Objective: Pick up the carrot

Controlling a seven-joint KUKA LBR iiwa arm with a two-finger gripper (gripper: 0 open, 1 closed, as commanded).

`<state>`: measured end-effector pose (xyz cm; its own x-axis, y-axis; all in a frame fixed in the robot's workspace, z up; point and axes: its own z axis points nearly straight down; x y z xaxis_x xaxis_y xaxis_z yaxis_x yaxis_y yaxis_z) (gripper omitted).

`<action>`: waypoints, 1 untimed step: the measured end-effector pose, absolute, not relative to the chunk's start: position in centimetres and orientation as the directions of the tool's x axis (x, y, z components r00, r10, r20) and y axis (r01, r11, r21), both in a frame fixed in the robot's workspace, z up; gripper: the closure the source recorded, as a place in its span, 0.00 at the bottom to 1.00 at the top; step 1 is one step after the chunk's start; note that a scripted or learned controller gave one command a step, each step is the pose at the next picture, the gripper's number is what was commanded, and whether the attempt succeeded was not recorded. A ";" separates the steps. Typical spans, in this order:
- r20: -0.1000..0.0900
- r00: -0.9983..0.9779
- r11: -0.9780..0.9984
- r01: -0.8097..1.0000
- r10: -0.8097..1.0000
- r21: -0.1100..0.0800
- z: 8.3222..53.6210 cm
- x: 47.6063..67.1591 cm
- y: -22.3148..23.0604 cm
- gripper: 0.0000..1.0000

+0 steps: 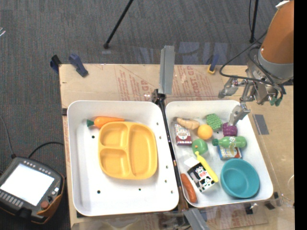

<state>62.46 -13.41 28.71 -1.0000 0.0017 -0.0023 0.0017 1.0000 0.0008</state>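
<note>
Orange carrot (108,121): lies in the left bin (79,176), along its far edge, touching the far rim of the yellow divided plate (127,150); green stalk end points left.
Placing: the plate fills the middle of that bin, so the carrot sits squeezed between plate and bin wall; a grasp there probably has little side room.
Arm: grey with an orange band, reaching in at upper right, over the far right corner of the right bin (265,166).
Jaws (238,114): hang above the purple toy (229,129), well apart from the carrot; whether open or closed I cannot tell; nothing seen held.
Right bin: teal bowl (240,178), green bottle (230,142), orange ball (205,132), small cartons.
Counter (120,80): brown board under both bins.
Progress: pick not yet begun, I judge; the arm must cross to the left bin.
</note>
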 end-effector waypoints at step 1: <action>0.015 -0.994 0.994 0.105 0.105 0.003 14.4 61.7 -8.1 0.00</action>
<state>61.71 -8.08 14.40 -0.9944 0.1047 0.0146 0.1048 0.9945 0.0029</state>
